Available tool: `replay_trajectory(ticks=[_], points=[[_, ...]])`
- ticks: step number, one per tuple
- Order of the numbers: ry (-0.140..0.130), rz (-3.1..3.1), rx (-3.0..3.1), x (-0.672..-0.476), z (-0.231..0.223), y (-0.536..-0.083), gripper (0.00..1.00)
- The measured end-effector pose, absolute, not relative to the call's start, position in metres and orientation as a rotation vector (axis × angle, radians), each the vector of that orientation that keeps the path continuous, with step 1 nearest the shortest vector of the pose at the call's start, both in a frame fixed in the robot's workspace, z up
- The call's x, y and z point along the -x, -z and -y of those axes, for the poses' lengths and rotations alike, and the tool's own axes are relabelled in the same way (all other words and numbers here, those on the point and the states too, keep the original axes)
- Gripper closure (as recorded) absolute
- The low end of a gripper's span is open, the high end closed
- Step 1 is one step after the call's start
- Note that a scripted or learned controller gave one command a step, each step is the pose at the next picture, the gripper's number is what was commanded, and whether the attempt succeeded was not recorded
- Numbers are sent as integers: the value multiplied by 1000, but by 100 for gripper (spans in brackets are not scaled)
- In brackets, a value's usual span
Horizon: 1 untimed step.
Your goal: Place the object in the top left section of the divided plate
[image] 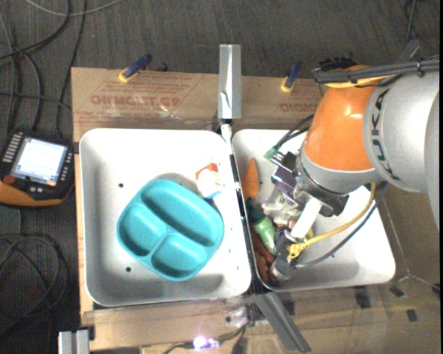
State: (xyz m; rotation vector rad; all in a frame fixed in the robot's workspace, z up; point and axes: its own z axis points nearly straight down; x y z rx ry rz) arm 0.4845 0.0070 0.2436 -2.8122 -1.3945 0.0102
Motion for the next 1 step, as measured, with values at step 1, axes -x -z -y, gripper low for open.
replay_trajectory(ticks=[1], points=[[-11, 1584, 2709, -482, -77, -182, 100]])
